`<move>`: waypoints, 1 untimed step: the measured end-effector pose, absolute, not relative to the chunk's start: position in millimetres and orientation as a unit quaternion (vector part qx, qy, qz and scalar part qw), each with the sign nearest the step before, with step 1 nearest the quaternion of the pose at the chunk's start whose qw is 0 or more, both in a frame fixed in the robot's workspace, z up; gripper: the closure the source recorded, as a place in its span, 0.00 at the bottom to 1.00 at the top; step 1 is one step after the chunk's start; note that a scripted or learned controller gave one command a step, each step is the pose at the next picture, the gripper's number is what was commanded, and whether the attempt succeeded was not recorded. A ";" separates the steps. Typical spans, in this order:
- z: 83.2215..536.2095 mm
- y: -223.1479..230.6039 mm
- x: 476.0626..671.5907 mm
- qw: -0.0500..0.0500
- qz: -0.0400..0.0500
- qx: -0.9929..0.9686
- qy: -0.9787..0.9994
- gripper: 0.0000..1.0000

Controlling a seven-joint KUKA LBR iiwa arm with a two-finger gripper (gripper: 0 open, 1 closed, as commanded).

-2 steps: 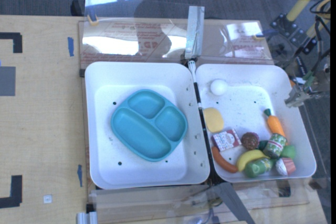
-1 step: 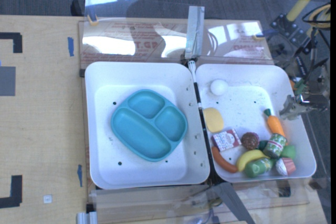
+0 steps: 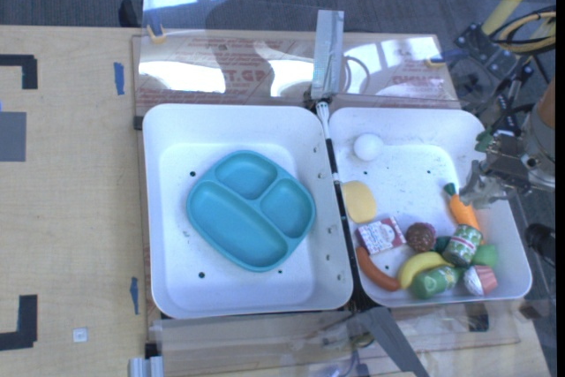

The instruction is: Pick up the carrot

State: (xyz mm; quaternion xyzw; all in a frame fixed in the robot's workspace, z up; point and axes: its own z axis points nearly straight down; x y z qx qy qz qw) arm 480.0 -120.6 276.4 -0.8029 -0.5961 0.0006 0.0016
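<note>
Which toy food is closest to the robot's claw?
The carrot, orange with a green top, right under the gripper by the right bin's edge. The banana and egg sit farther away.

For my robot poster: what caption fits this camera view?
Gripper near carrot in the right bin.

quick count of the bench

two white bins: left bin (image 3: pixel 168 190), right bin (image 3: pixel 415 124). one blue divided plate (image 3: pixel 251 209). just by the gripper (image 3: pixel 484 190), one carrot (image 3: pixel 463 210). past it: one white ball (image 3: pixel 367 146), one banana (image 3: pixel 420 266), one sausage (image 3: pixel 376 272), one ketchup packet (image 3: pixel 380 236).
</note>
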 end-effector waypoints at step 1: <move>267.7 -140.4 479.2 0.002 0.001 -0.819 -0.574 1.00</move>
